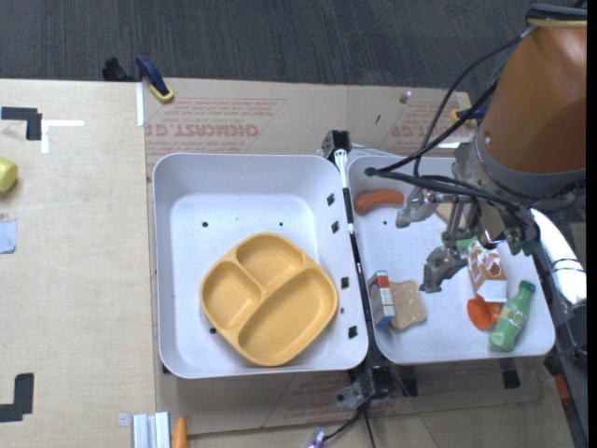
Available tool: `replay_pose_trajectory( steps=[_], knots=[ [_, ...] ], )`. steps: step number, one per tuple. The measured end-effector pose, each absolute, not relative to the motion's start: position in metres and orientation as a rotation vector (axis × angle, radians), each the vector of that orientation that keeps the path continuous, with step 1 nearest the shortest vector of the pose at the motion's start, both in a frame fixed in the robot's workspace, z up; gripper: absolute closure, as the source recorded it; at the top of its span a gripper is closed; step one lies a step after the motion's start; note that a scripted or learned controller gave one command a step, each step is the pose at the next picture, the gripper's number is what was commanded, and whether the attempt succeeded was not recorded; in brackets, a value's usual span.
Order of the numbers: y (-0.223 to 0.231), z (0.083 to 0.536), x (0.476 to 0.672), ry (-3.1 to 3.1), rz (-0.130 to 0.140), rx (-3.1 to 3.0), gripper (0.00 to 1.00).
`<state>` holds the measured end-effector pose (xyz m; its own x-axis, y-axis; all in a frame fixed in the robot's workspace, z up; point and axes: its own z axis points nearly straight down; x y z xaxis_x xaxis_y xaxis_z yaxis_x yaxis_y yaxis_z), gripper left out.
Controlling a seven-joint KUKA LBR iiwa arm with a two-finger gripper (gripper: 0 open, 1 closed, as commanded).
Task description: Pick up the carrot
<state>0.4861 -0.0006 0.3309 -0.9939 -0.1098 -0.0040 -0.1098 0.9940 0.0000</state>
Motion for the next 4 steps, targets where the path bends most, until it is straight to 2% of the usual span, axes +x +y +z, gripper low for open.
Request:
replay_pose_trajectory(
  steps=[1, 2, 3, 4],
  knots=[
    [0.068, 0.225, 0.488, 3.103, 0.001, -0.472, 0.0],
    [-0.026, 0.206, 0.503, 3.028, -0.002, -0.816, 0.0],
    [-0.016, 0.193, 0.491, 2.987, -0.003, -0.954, 0.0],
    [-0.027, 0.265, 0.558, 2.926, 0.001, -1.128, 0.0]
  ],
)
